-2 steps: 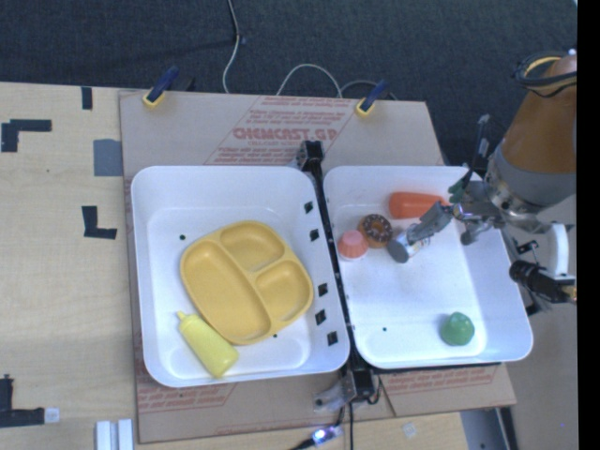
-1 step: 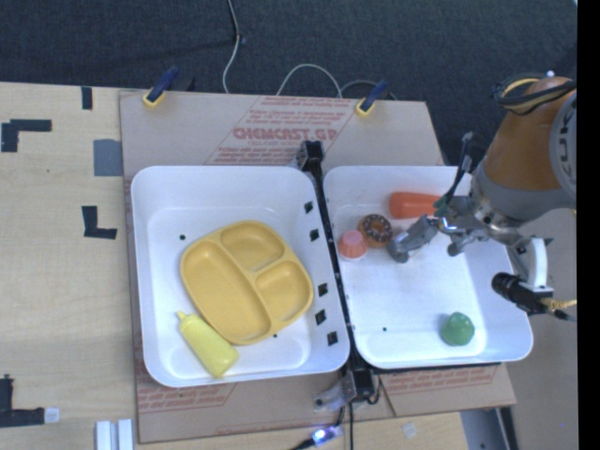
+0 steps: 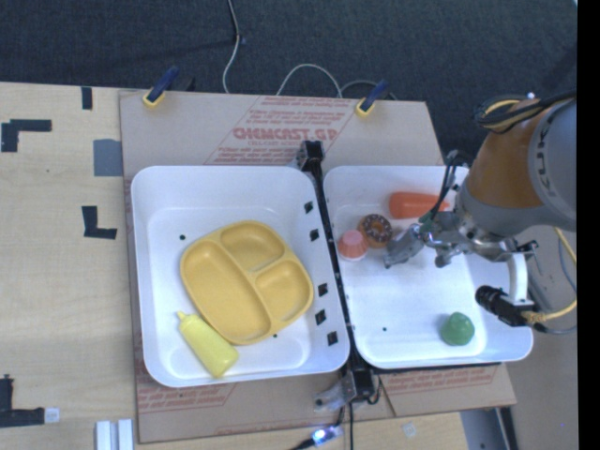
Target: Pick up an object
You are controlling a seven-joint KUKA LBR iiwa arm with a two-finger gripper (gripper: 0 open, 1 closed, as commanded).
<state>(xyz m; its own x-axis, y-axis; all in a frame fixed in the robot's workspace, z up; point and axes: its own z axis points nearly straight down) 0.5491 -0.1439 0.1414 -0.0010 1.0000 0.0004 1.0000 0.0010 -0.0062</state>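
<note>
My gripper (image 3: 405, 251) hovers low in the right bin (image 3: 412, 345), fingers too blurred to call | chocolate doughnut (image 3: 376, 228) just left of it, nothing gripped | yellow divided plate (image 3: 246, 281) in left bin (image 3: 150, 251) | cardboard sheet (image 3: 272, 129) under both, dark carpet (image 3: 112, 22) beyond

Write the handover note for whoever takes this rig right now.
Gripper: low in the right white bin, nothing seen held; open or shut unclear.
Right bin: orange carrot-shaped toy, brown sprinkled doughnut, small pink round piece, green ball.
Left white bin: yellow divided plastic plate, yellow squeeze bottle.
Done: nothing lifted.
Left: grasp one object, probably the doughnut or pink piece nearest the gripper, and raise it.
</note>
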